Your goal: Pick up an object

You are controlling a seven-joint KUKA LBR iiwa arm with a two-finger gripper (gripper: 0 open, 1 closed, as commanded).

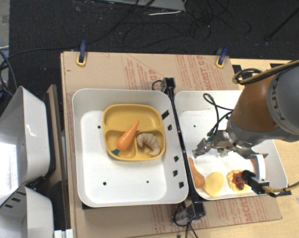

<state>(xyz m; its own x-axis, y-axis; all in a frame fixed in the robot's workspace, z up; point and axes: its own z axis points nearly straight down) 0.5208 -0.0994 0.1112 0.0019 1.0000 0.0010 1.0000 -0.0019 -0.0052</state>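
- I am viewing the table from above, its brown board carrying two shallow white bins side by side, the left bin and the right bin.
- The grey arm is reaching in over the right bin, its orange band bulking above the wrist and hiding much of the bin's far side.
- A yellow divided plate is sitting in the left bin, holding a carrot and a pale shrimp-like piece, well apart from the arm.
- In the right bin's near corner, a pale yellow round piece, an orange drumstick-shaped piece and a small red-and-yellow item are lying close together.
- The hand is hovering above the bin floor, just beyond the drumstick piece; I cannot tell how far apart its fingers are, and nothing is showing between them.
- I am judging the nearest pick to be the drumstick piece or the yellow round: I would be bringing the hand toward the near wall, centring it over one piece only, and descending clear of the bin wall and its neighbours.
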